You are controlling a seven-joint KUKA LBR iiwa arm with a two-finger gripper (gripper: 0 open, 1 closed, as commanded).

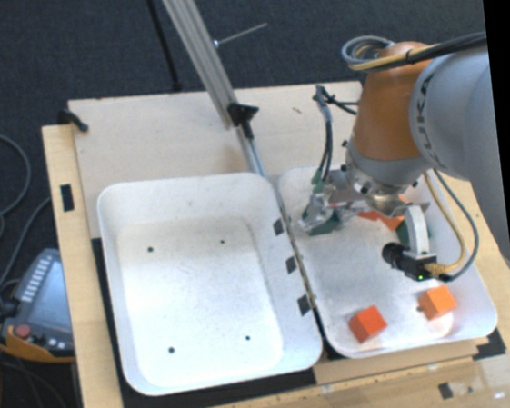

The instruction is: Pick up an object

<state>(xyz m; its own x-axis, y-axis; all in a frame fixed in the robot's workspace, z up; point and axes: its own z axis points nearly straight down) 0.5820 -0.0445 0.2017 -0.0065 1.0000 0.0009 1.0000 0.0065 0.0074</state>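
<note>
We hover gripper (318, 214) low at right bin's (474, 320) far left corner, on green thing (327, 223). Jaw state: cannot tell. Two orange blocks (368, 323) lie near front. Next, we judge: confirm grasp, lift straight.

Two bins sit side by side on a bench (165, 136): the left bin (200, 282) at the frame's centre-left, the right bin (373, 276) at the centre-right, their inner walls touching. In the right bin, two blocks lie near the lower edge, one block (368, 323) left of the other block (436, 302). The arm (418, 107) reaches in from the upper right, its gripper (322, 213) over the right bin's upper left part. A pendant (38, 305) lies at far left, off the bench.
</note>
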